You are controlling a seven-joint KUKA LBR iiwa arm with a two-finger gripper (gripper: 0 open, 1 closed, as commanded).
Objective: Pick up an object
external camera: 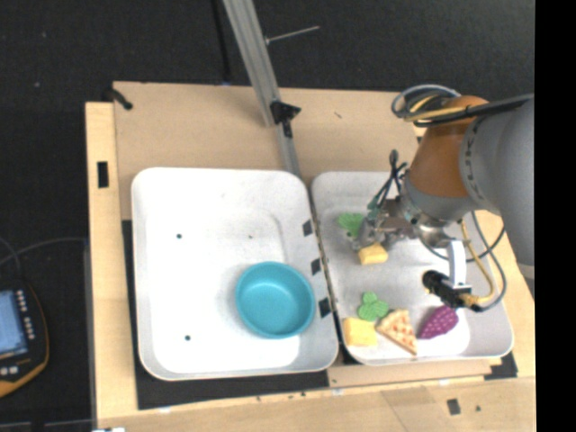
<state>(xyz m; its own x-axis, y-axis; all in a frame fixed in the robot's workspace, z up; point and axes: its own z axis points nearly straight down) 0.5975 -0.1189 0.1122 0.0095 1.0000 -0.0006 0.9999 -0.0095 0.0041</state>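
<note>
Plywood bench (198, 133) is carrying two shallow white bins side by side, and the divide between them is serving as the landmark. Far to the left of that divide, off the bench, a handheld screen unit (16, 331) is lying on the dark floor. The left bin (207, 205) is sitting just left of the divide, and a blue bowl (274, 299) is resting upright in it, close to the divide and toward the near edge. A grey metal pole (256, 66) is slanting up and away from the far end of the divide.

Right of the divide, the right bin (342, 192) is holding the small toys. A green piece (351, 224) is lying near the divide at mid-depth, and a yellow block (373, 256) is sitting just right of it. Nearer the front, a green clover-shaped piece (372, 308) is lying beside a yellow cheese wedge (360, 333), with a pizza slice (397, 330) touching them and a purple grape bunch (437, 322) further right.

The gripper (373, 232) is hanging low over the green piece and the yellow block; how far its jaws are parted, and whether anything is caught in them, I cannot tell. The grey arm (490, 151) is reaching in from the right.
</note>
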